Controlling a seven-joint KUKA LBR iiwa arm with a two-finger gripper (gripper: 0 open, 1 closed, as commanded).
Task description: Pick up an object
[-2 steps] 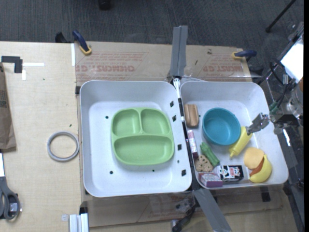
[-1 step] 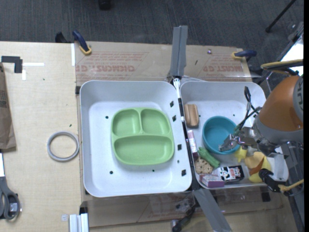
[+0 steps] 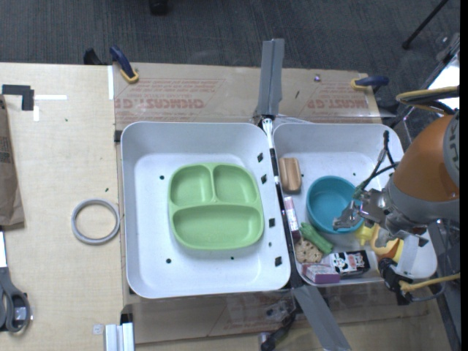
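Bowl (image 3: 330, 199), teal and round, sits in the right bin (image 3: 333, 139), and I take it as my landmark. My hand (image 3: 349, 216) hangs over its right rim, fingers parted with nothing between them. Left of the bowl lies a tan block (image 3: 291, 174); just below it a green piece (image 3: 316, 237), a cookie (image 3: 306, 251) and a small carton (image 3: 350, 262). Far left of the bowl, in the other bin (image 3: 142, 218), rests a green divided plate (image 3: 216, 205).
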